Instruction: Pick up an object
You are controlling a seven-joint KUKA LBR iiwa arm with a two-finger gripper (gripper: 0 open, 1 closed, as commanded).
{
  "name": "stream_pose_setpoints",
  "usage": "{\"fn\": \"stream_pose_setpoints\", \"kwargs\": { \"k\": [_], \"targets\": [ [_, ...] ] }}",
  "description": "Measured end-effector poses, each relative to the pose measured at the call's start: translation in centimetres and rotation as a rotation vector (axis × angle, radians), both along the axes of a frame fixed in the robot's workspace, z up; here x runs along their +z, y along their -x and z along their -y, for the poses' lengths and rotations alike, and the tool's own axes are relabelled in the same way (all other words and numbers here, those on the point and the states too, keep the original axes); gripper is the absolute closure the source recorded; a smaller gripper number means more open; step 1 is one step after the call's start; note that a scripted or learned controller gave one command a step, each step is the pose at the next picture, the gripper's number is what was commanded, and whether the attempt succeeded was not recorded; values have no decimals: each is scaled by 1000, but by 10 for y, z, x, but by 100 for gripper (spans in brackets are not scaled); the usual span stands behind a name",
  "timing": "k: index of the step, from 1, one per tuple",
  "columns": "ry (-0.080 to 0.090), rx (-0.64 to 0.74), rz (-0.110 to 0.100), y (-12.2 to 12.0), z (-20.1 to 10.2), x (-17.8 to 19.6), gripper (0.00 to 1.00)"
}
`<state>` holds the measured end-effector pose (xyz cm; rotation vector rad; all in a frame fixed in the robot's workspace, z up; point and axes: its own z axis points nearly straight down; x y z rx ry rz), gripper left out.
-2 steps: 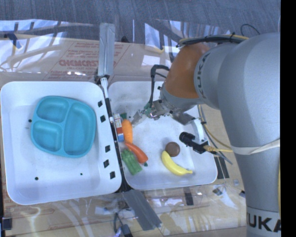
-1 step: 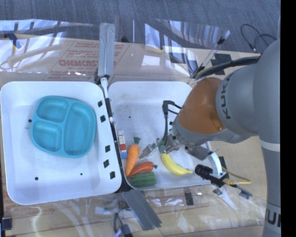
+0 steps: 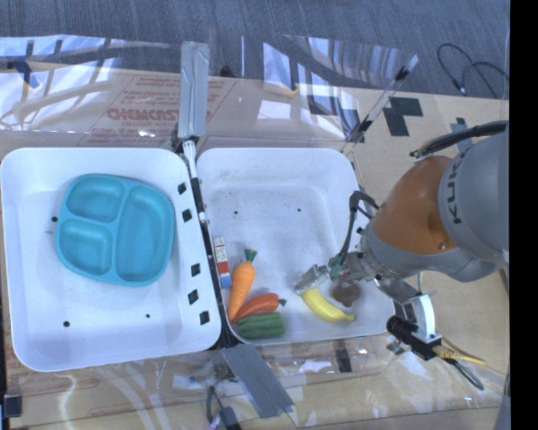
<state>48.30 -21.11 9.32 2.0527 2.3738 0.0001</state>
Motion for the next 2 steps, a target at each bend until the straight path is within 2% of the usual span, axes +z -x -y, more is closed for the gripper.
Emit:
{"fn": "stream_pose_setpoints", "kwargs": {
  "k": [1, 2],
  "targets": [
    [-3, -90, -4, -24, -15, 5, 0],
    [-3, -38, -2, 5, -30, -1, 0]
  ]
}}
